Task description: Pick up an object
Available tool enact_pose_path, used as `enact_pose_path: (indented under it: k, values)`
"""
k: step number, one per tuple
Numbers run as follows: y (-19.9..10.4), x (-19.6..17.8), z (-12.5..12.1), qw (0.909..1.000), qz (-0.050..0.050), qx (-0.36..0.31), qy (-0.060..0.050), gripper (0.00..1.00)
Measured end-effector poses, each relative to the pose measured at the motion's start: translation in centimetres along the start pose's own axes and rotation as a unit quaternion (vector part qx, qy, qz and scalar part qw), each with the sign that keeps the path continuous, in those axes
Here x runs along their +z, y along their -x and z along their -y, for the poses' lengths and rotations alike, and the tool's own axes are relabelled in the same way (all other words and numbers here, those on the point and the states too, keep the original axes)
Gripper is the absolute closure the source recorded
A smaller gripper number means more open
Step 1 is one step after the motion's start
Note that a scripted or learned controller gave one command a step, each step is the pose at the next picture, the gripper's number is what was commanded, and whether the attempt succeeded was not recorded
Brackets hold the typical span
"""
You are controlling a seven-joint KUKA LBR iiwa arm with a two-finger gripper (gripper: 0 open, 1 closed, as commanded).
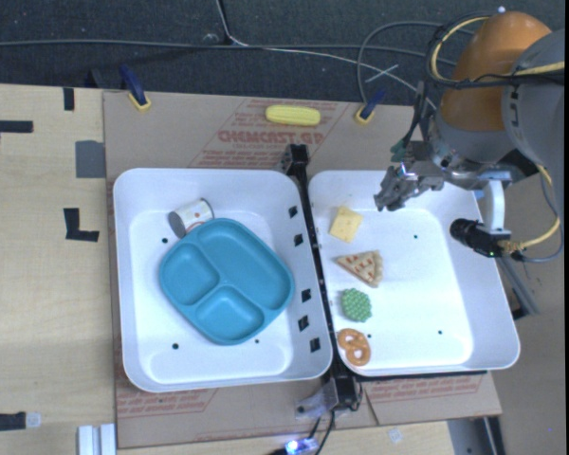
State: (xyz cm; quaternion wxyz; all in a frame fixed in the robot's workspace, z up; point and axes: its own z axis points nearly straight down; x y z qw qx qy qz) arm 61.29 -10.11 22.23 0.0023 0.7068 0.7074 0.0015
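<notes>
On the desk (38, 254), a sheet of printed cardboard (237, 140) carries 2 white bins side by side. A yellow banana-like piece (292, 115) lies on the cardboard at 12 o'clock from the left bin (137, 349), outside both bins, and 2 blue-and-yellow clamps pin the cardboard's far edge.

The left bin holds a blue divided tray (226, 280) with 3 compartments, and a small tipped cup (191, 216) lies at 10 o'clock from the tray, just beside its rim.

The right bin (455, 339) holds 4 things along its left side, spaced apart: a yellow cheese block (345, 225), a pizza slice (361, 266), a green knobbly piece (356, 304) and a pretzel (355, 347).

The claw (394, 194) hangs over the bin's far edge, at 2 o'clock from the cheese block, near it but apart. Whether it is spread or pressed together I cannot tell.
</notes>
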Motion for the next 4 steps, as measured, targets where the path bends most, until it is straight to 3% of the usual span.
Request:
enact_pose_path:
  k: [1,4]
  values:
    - [0.0,-2.6,-0.1,1.0,0.0,0.0,-0.002,1.0]
    - [-16.7,-0.9,1.6,1.0,-0.001,-0.003,-0.004,1.0]
